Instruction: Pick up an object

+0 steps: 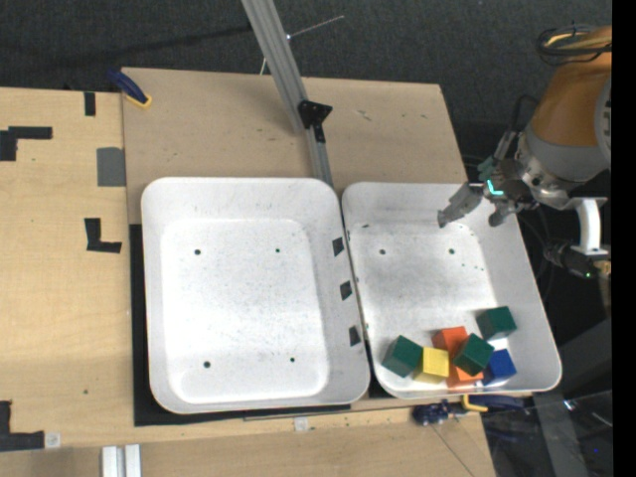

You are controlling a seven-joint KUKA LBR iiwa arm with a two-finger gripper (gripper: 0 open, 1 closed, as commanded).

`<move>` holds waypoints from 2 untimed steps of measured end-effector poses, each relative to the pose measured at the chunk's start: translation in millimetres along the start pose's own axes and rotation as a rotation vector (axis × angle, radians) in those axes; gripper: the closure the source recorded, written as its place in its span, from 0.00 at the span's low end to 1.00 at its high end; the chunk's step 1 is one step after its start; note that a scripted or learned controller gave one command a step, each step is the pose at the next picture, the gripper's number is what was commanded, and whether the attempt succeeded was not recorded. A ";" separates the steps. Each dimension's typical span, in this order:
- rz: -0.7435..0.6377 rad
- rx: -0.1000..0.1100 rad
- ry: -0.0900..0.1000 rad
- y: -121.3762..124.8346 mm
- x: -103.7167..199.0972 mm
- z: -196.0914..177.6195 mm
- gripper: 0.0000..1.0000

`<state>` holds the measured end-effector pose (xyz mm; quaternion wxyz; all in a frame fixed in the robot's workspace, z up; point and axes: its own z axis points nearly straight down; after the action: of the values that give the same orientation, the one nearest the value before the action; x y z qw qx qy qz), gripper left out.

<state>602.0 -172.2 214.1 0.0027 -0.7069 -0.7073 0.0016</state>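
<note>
1. Here's the tool point(476, 207), up over the far right corner of the right bin point(417, 266), its two fingers spread apart with nothing between them: one finger point(455, 208) points left and down, the other sits near the bin's right rim.
2. Behind it, the arm point(571, 117) with its orange band comes in from the right edge, above the table point(397, 127).
3. Down at the near end of that right bin, well apart from the tool, the blocks huddle together: a green block point(402, 355), a yellow block point(434, 364) touching it, an orange block point(453, 341), another green one point(475, 352), a blue block point(500, 366) and a green block point(496, 321) just beyond.
4. The left bin point(243, 286) lies beside it, rims touching.
5. A grey metal bar point(283, 63) slants across the table behind the bins.
</note>
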 end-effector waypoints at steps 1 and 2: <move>-0.001 -0.005 -0.001 1.1 0.0 -2.9 0.00; 0.000 -0.001 -0.002 -3.2 0.7 41.3 0.00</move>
<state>598.6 -171.4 172.8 0.0018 -0.7068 -0.7075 0.0020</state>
